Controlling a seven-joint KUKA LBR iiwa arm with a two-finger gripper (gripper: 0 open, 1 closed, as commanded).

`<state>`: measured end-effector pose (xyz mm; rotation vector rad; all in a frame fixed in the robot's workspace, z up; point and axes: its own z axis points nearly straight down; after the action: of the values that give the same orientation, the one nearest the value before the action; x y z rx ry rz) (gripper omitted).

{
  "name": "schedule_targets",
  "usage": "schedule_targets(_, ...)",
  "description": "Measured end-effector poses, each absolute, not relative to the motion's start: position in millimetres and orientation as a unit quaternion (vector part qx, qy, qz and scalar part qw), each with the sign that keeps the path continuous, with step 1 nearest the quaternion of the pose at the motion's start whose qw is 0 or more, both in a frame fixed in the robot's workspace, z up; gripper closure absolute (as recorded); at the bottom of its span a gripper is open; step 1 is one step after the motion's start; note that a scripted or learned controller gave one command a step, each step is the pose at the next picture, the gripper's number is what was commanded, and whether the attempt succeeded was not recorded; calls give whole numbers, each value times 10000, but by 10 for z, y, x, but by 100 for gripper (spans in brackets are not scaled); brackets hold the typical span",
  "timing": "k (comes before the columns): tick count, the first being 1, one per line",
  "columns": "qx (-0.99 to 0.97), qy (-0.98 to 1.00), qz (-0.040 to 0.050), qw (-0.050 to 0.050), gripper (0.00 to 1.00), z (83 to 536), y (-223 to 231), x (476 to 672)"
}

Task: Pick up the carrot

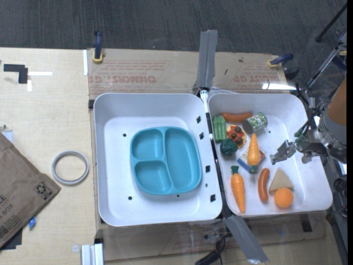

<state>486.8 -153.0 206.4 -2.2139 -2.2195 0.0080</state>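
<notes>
The carrot (237, 190) is lying in the right bin (298, 106), toward its near left part, close beside the bin's left wall; its green leafy top is pointing to the far side and its orange tip is pointing toward the near rim, so its long axis is running far-to-near with a slight lean to the right at the tip. The hand (288, 151) is hovering over the right half of the same bin, so the carrot is sitting to the left of it and nearer the front; a move leftward and toward the near edge looks needed, with the fingers set across the carrot's narrow width. The hand is gripping nothing; its dark metal fingers are looking parted, though the slant is making the width of the gap hard to judge.

The carrot is looking like smooth moulded plastic, tapered and rounded, likely slippery along its taper. Just to its right a red sausage (264, 184) is lying almost parallel, apart from it; beyond that a tan wedge (281, 179) is resting against an orange ball (283, 197). Farther back a second, paler orange cone-shaped piece (253, 150) is standing among other toy foods, and could be mistaken for the target. The left bin (110, 148) is holding a glossy teal divided plate (165, 160); both bins are sitting on the desk (44, 109).
</notes>
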Motion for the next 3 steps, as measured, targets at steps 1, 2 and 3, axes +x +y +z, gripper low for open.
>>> schedule_targets(1, -7208, -6932, 22, 34, 0, 1082, -1563, 5074)
schedule_targets(2, -7408, -6718, -21, -31, 0, 948, -1115, 5801)
schedule_targets(3, -8608, -5089, -40, -3, 0, 946, -1000, 5628)
